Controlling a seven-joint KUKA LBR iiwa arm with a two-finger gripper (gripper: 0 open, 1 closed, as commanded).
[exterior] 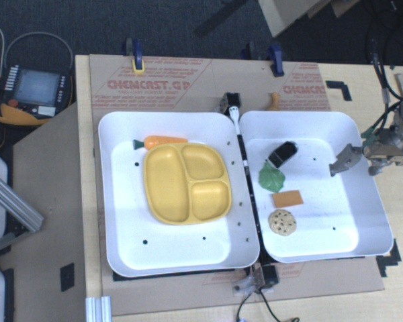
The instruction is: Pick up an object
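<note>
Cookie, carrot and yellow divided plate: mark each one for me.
cookie [282, 222], camera view, middle of its top face.
carrot [165, 140], camera view, middle of the orange body.
yellow divided plate [162, 180], camera view, floor of the large compartment.

The left bin [114, 200] holds a divided plate [187, 182] with a carrot [165, 140] just behind it. In the right bin [363, 200], toward its left side, a black block [281, 154] lies farthest back, then a leaf [271, 178], a cracker [287, 198] and a cookie [282, 222] nearest the front. The gripper [360, 159] sits at the right bin's right edge.
</note>
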